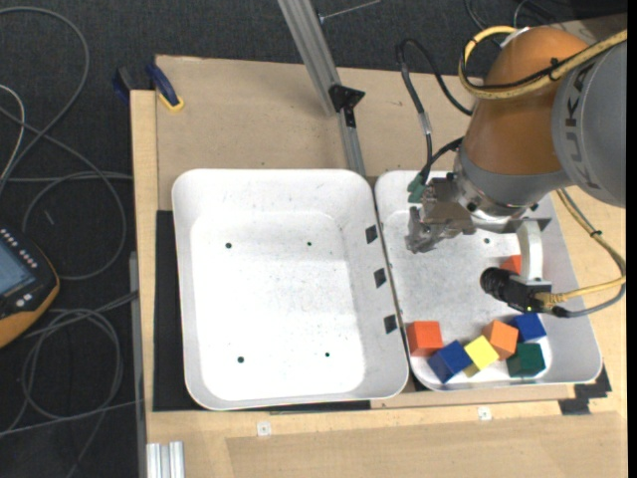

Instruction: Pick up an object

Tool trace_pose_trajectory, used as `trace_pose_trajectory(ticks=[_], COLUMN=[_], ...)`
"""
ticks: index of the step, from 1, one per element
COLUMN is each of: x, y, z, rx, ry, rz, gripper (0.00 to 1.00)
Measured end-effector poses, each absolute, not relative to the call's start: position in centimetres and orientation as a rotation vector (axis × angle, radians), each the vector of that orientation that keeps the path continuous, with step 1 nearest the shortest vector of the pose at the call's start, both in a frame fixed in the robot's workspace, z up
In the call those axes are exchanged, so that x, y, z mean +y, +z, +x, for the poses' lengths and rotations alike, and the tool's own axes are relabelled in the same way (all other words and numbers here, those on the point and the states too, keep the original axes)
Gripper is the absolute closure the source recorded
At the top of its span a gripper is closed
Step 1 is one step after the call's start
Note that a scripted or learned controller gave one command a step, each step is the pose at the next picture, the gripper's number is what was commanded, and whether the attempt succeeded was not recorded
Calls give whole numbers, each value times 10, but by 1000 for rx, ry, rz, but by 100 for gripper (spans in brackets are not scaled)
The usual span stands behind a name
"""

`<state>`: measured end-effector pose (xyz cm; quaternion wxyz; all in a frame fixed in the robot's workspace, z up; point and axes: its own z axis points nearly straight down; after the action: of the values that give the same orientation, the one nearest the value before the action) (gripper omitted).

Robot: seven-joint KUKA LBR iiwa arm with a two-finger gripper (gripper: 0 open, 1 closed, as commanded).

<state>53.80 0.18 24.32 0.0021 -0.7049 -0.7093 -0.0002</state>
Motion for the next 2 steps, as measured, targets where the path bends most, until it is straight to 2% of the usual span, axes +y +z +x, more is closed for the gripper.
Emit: trace_pose_trajectory(ticks=[1,2], x=[47,89], y=[232,247], z=[516,489], rx=[-2224,-2225], ry=[2,0], rz=[-2211,-2211], gripper=[100,100])
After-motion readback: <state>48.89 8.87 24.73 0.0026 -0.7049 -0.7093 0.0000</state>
